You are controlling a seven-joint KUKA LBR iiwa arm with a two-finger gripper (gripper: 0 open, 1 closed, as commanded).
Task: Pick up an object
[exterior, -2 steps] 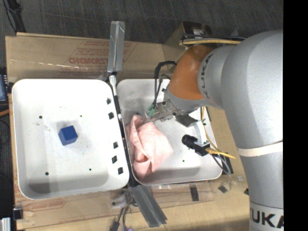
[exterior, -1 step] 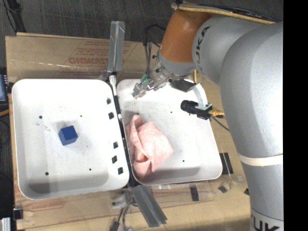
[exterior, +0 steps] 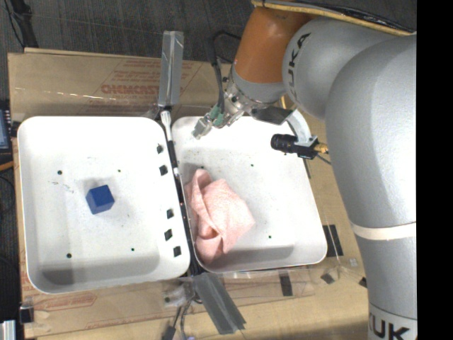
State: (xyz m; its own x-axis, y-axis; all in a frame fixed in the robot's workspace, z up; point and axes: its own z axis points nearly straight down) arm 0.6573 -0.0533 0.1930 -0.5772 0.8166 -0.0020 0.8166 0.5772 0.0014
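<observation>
Pink cloth [exterior: 216,214] in the right bin [exterior: 283,190] (against its left wall), gripper [exterior: 205,126] above the far corner, grip unreadable.

The arm [exterior: 354,119] comes in from the right — broad grey links, then the orange band [exterior: 265,44] above the wrist. From there the wrist slants down and left, ending in the gripper [exterior: 203,127] — small, pale, its tip pointing lower left.

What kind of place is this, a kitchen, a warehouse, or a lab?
Most likely a robotics lab test bench: a grey arm reaches over two white bins on taped cardboard, holding just a blue cube and pink cloth.
</observation>
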